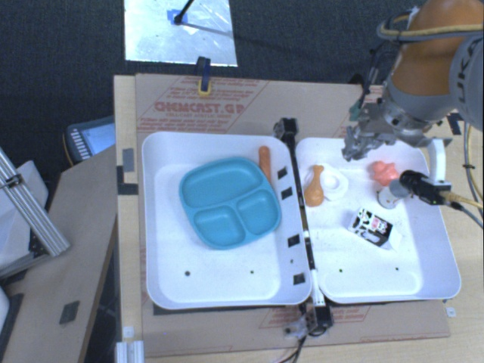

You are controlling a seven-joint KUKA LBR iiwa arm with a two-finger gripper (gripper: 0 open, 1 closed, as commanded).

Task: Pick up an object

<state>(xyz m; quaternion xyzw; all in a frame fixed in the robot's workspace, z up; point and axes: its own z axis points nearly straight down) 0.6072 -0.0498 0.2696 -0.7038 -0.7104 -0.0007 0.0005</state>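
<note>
- The gripper (354, 151) hung over the back part of the right bin (435, 282), close to its rear wall, with the arm reaching in from the right.
- Gripper opening: could not tell, the tip was too dark and small to read. No object was visibly held in it.
- Pick candidates in the right bin all lay on the bin floor:
  - the tan gourd-shaped piece (314, 187) was near the divider, below and to the left of the gripper in the view
  - a white roundish item (336, 184) was just beside it, low contrast and hard to identify
  - the pink lump (383, 172) was to the right of the gripper tip in the view
  - the black-and-white packet (370, 228) was nearer the front, apart from the rest
- The left bin (162, 278) held a blue divided plate (231, 203), and an orange stick (265, 161) lay at the plate's back edge. Both were well apart from the gripper.
- Progress, as a judgement: early. Nothing was lifted and no contact with any object showed.
- Left to do: descend on one object, close on it and raise it clear of the bin.
- The gourd piece and the pink lump looked like the nearest targets. Which one was meant could not be told.
</note>
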